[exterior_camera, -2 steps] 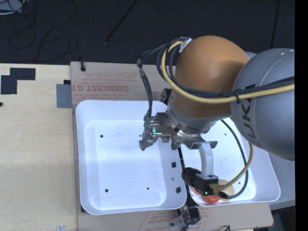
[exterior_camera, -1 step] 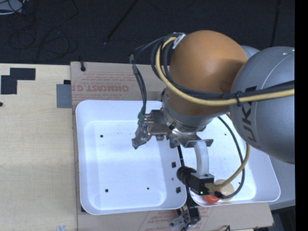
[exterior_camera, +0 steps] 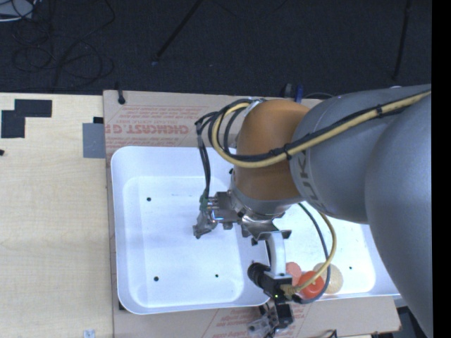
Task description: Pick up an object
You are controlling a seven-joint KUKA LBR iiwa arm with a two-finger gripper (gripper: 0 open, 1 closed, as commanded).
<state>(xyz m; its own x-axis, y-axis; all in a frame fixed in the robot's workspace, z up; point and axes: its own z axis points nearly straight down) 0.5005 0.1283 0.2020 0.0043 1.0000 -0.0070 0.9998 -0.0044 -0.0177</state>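
Observation:
A red-orange object (exterior_camera: 308,276) lies in the right bin (exterior_camera: 356,255) near its front edge. A pale round object (exterior_camera: 333,280) touches it on its right side. My gripper (exterior_camera: 274,320) hangs low over the front rim where the two bins meet, just left of and in front of the red-orange object. No object shows between the fingers. The grey arm with its orange band (exterior_camera: 264,153) covers much of the right bin.
The left bin (exterior_camera: 130,210) shows a bare white floor with small dark holes. Cardboard (exterior_camera: 151,122) lies under both bins. A wooden bench top (exterior_camera: 49,224) extends to the left.

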